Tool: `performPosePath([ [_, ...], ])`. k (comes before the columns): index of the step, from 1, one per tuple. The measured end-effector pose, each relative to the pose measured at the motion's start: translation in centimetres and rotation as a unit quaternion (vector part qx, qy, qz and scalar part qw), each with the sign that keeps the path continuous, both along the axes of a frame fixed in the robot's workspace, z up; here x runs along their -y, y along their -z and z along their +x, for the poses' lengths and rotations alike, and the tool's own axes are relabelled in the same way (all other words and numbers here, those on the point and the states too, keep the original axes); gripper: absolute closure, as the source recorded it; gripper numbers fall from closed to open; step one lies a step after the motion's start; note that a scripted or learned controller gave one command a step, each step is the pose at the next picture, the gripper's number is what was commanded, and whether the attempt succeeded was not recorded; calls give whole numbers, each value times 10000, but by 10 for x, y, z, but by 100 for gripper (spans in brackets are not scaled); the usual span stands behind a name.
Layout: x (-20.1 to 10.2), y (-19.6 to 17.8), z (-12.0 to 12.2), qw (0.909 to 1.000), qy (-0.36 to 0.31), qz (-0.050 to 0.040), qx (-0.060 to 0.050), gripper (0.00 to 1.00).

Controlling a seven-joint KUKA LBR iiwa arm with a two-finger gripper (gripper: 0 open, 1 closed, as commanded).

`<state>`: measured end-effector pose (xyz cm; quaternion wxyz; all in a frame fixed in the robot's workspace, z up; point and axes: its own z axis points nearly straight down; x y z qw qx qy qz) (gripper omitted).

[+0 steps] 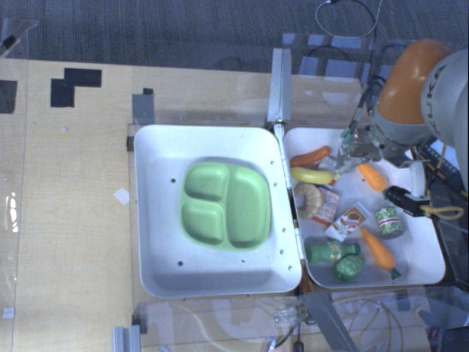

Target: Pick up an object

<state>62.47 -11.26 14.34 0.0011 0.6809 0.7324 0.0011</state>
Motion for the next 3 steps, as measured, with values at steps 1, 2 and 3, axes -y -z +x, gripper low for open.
performPosePath([
  [1,0,0,0,10000,2,0,3,0],
  [2,54,45,4,9995,-301,-8,102,0],
  [3,54,45,4,9995,-299,-8,104,0],
])
